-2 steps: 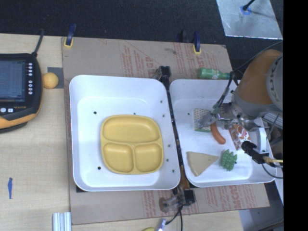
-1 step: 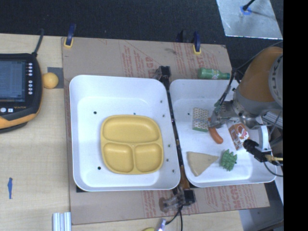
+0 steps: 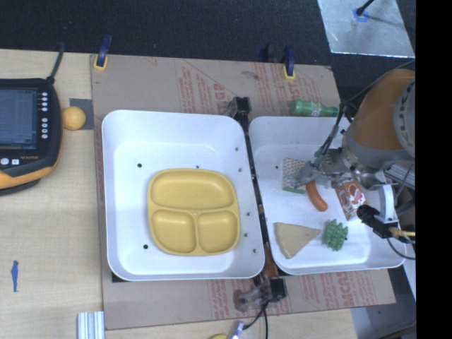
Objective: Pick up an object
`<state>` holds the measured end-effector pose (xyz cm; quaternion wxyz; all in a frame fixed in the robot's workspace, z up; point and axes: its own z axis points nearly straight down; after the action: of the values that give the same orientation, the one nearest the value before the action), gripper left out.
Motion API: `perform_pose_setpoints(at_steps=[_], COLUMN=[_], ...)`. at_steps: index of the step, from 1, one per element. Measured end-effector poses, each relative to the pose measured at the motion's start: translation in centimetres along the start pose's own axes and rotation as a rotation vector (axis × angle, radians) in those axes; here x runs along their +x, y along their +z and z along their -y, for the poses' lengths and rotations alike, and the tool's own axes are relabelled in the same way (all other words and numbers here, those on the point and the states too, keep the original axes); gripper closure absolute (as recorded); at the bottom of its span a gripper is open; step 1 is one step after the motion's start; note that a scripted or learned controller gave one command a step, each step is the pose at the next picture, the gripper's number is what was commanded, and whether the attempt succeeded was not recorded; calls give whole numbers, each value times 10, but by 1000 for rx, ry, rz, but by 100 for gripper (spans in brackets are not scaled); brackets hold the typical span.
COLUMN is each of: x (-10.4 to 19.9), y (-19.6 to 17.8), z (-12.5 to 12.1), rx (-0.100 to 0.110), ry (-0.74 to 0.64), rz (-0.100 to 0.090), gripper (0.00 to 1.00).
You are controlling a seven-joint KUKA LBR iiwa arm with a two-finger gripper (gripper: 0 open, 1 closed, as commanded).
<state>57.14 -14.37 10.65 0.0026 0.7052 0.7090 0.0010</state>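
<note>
4 items crowd the right bin; gripper, fingers hard to read, could nudge the sausage toward 5 o'clock.

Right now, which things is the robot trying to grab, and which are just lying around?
For the job, in the right bin:
- gripper, down in the bin
- orange sausage
- green broccoli piece
- tan wedge
- packet
- patterned card

Just lying about:
- yellow divided tray in the left bin
- green bottle
- yellow ball
- control tablet
</note>
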Motion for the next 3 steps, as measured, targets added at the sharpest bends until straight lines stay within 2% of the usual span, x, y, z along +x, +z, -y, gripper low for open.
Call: perform_pose_setpoints(at_steps=[1,2,3], x=[-1,-1,3], y=[-10,-10,15], z=[0,0,11], rx=[1,1,10], ry=[0,-1,1], rz=[0,1,-2], gripper=[100,0,0])
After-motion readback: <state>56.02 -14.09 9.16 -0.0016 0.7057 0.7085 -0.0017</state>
